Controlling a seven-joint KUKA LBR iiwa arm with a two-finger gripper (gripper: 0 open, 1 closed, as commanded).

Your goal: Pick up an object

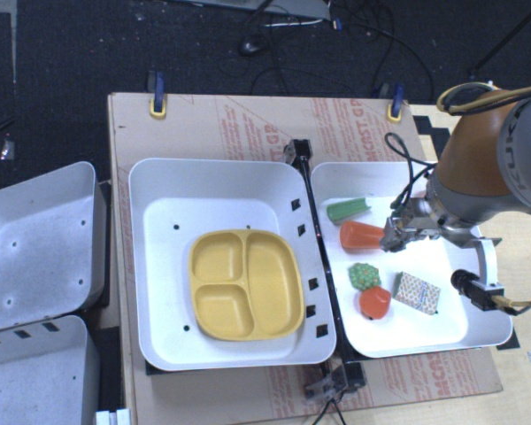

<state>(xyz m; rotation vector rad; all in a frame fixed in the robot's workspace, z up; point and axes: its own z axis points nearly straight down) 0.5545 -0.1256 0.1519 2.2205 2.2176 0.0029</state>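
1 yellow tray (246,283); 5 objects right; tool (395,237) grip unclear beside orange piece (361,235).

camera: fixed overhead | angle: slanted down | covers: both white bins (150,202) | arm (487,162) enters right

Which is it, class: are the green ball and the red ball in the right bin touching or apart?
Cannot tell. In the camera view the green ball sits just above the red ball, edges meeting or nearly so, with no plain gap or contact.
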